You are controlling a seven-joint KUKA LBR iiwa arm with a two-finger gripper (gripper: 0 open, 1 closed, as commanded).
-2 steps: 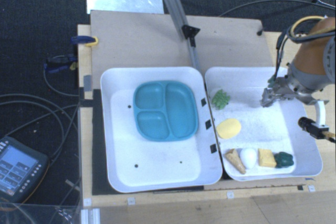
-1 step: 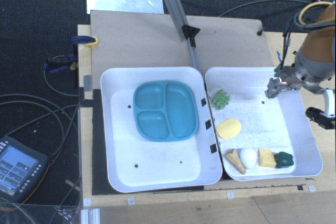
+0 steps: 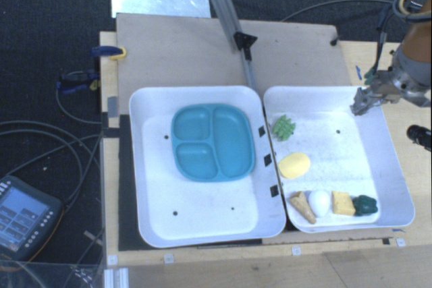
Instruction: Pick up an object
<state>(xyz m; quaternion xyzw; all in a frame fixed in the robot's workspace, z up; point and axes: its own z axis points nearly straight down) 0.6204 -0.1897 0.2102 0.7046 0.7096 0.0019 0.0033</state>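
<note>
Lemon [image 3: 294, 164] lies in the right bin [image 3: 391, 165] by the left wall, apart from other items, the easiest pick. Tool [image 3: 360, 105] hovers at the bin's far right corner, grip state unclear. It should centre over the lemon before descending

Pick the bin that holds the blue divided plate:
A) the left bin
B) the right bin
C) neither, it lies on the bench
A: the blue divided plate lies inside the left bin, while the right bin holds the small items such as the yellow piece.
</note>
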